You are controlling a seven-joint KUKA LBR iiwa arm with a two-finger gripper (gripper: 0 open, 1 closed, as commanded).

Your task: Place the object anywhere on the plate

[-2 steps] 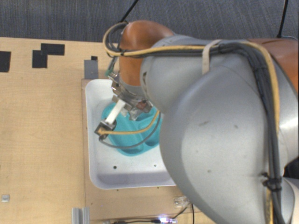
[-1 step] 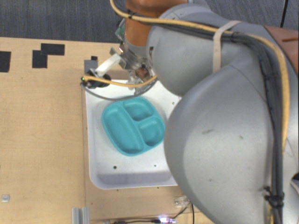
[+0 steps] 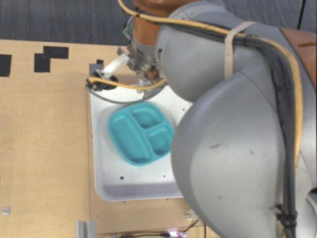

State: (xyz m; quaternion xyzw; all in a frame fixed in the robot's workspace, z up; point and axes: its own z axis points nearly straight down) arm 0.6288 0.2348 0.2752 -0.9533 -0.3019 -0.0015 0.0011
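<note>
Turquoise plate (image 3: 141,134), three compartments moulded into it, lies flat in the white bin (image 3: 126,190) and takes up the bin's middle. All three of its wells look bare. My jaws (image 3: 143,76) hang at roughly twelve o'clock from that plate, over the far rim of the bin, tucked under my orange wrist band (image 3: 148,14). Whether they are released or clenched I cannot tell: the tip is a small cluster of metal half-hidden by my own grey arm (image 3: 237,123) and crossed by a yellow cable (image 3: 124,85), and I can make out no gap and no contact between the tips.

Where the object is, I cannot say either. Nothing I can pick out sits between the tips, nothing rests on the plate, and the bare bin floor around the plate at six and nine o'clock carries only a few dark specks. My arm covers everything from about two to five o'clock of the plate, so the thing may lie under there, or it may be up at the wrist, out of sight.

My judgement is that the placing itself is not yet done, since the plate is bare. If I do carry something, the next move calls for a short travel toward six o'clock until I stand over a well, a descent, then a release. If I carry nothing, I must first find and grasp the object. The wooden counter (image 3: 44,148) at nine o'clock offers no candidate.
</note>
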